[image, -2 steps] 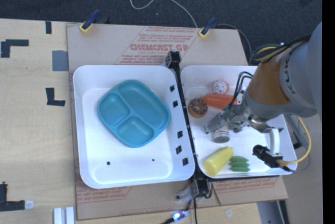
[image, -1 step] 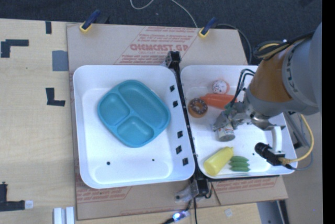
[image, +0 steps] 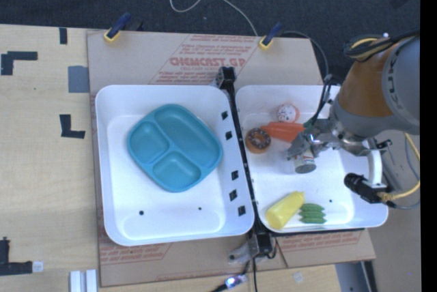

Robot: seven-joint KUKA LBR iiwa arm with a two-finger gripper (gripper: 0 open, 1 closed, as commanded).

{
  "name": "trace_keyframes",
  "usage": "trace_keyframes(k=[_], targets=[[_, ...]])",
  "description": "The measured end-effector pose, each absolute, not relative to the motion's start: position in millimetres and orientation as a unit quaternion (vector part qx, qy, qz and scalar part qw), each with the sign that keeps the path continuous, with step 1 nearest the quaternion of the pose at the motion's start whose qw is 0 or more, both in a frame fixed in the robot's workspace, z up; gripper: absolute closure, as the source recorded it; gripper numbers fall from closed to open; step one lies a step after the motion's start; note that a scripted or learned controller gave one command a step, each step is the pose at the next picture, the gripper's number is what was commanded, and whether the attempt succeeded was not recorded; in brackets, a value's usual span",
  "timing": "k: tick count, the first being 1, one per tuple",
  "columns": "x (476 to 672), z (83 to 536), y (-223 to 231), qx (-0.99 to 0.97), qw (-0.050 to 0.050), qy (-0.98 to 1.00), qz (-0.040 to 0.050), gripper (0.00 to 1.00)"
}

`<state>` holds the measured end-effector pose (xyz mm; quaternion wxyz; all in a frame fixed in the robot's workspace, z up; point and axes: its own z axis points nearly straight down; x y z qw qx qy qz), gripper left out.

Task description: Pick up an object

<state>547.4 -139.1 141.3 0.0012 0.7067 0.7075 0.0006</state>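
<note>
The right bin (image: 355,215) holds several small toys: a chocolate doughnut (image: 258,139), an orange carrot-like piece (image: 283,130), a small white ball with red marks (image: 287,112), a yellow piece (image: 283,209) and a green pea pod (image: 313,213). My gripper (image: 302,154) hangs low over the middle of this bin, just right of the carrot's end and below the ball. Its fingertips point down at the bin floor, and I see nothing held between them.
The left bin (image: 109,147) carries a blue divided plate (image: 175,146). A black divider (image: 235,147) runs between the bins. The grey arm with its orange band (image: 372,89) reaches in over the right bin's right edge. Clamps and a cable lie behind the bins.
</note>
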Motion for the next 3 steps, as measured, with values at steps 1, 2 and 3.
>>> trace_keyframes(k=[1, 2, 3], targets=[[550.5, 191, -128, 0.706, 0.001, 0.708, 0.0012, 1.00], [551.4, 221, -128, 0.706, 0.001, 0.708, 0.0007, 1.00], [568.3, 227, -86, 0.705, -0.001, 0.709, 0.0001, 1.00]])
